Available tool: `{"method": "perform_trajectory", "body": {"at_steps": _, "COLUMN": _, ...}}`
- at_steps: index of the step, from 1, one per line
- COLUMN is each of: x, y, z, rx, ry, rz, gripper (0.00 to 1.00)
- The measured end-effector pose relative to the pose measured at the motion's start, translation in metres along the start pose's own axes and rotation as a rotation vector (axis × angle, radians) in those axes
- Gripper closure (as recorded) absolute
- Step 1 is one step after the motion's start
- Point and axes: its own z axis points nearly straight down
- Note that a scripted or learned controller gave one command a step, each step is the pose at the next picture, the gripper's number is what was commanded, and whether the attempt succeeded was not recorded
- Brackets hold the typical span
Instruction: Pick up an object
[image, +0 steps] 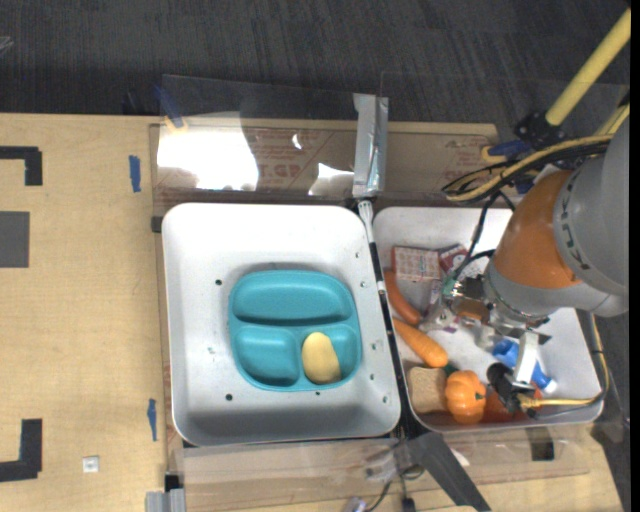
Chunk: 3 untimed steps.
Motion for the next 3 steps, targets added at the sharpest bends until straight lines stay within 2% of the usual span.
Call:
{"method": "perform_trajectory", "body": {"at_steps": 1, "x": -0.016, "y": 0.089, "z": 0.002, "rx": 0.005, "ry": -0.002, "rz": 0.239, "gripper": 0.00}}
{"method": "perform_trajectory", "body": {"at_steps": 2, "x": -0.078, "y": 0.032, "z": -0.019, "rx": 0.008, "ry": 0.000, "rz": 0.028, "gripper": 0.00}}
{"method": "perform_trajectory", "body": {"at_steps": 3, "x": -0.112, "y": 0.023, "z": -0.016, "rx": 0.006, "ry": 0.002, "rz": -0.428, "gripper": 0.00}}
